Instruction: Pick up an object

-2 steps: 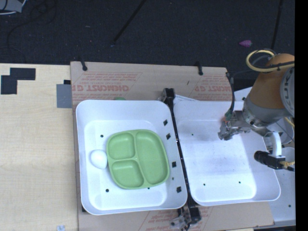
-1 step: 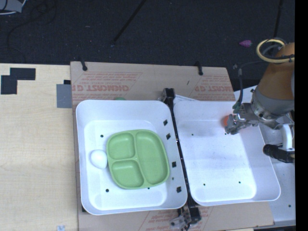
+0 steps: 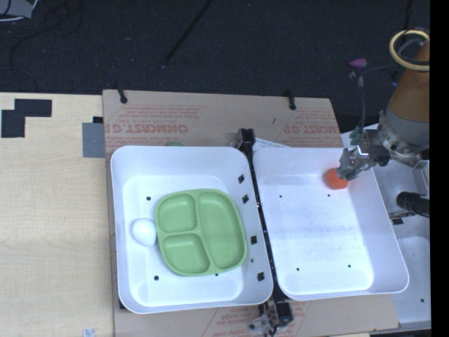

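Small round orange object (image 3: 336, 180) sits near the far right corner of the right shallow white plastic bin (image 3: 330, 272), its top edge hidden by the gripper (image 3: 351, 166); finger spacing, can't tell from up here.

So there's a small orange object (image 3: 336, 180), roundish, looks like a ball or little fruit, sitting in the right bin (image 3: 330, 286) up near its far right corner, close to the back wall. Its upper right edge is partly covered, so can't make out the full shape. Over in the left bin (image 3: 133, 161): a green three-compartment plate (image 3: 200, 232) lying flat, and a small white egg-shaped thing (image 3: 144, 231) touching the plate's left edge.
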